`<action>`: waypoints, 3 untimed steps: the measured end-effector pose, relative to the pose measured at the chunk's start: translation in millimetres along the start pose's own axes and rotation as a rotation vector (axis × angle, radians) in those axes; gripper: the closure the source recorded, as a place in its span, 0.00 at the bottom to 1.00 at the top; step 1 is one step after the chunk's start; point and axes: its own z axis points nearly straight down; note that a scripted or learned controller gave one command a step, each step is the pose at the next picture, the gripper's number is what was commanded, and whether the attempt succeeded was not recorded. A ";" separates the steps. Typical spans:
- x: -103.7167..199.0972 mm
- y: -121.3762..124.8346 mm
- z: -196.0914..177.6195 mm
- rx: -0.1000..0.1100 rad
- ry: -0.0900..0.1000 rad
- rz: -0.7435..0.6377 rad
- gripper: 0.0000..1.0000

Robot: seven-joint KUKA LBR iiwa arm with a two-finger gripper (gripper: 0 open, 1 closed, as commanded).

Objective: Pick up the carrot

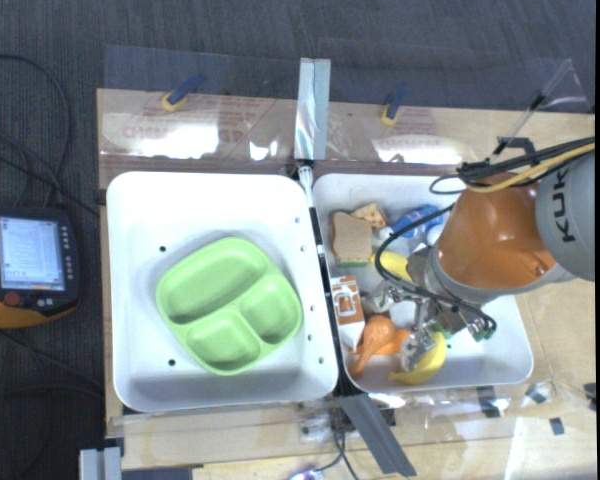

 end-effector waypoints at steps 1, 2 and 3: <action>-2.5 -1.5 1.0 -0.002 0.006 -0.052 0.00; -2.4 1.5 1.7 -0.004 0.008 0.021 0.00; -0.7 -8.3 -0.7 0.005 0.003 -0.374 0.00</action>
